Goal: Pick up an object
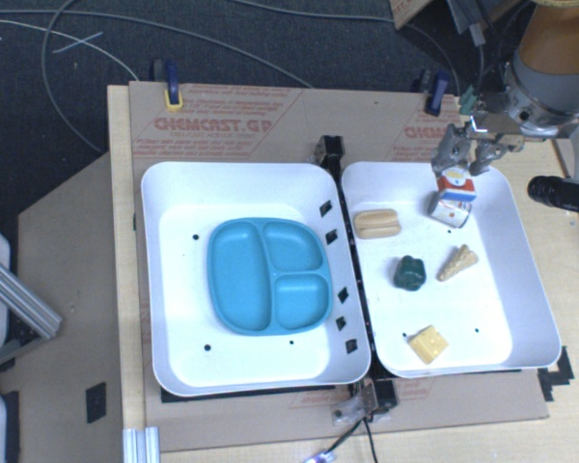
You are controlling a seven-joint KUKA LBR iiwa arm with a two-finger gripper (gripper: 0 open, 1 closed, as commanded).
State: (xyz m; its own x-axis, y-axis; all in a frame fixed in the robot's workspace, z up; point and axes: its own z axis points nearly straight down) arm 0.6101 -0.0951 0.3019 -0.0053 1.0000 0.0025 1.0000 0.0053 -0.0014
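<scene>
the tool (pixel 460 165) hung over the right bin (pixel 521 287) at its one o'clock corner, pinching a small carton (pixel 453 201) by its top. the carton stood above a green lump (pixel 410 273), at two o'clock from it.

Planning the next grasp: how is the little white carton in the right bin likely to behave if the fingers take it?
The white carton looks boxy and flat-sided, so it probably won't roll. It appears to sit tilted near the right bin's far wall, so a push may tip it. Being small, it is likely light, and its thin walls might dent under a hard squeeze from the gripper just above it.
</scene>
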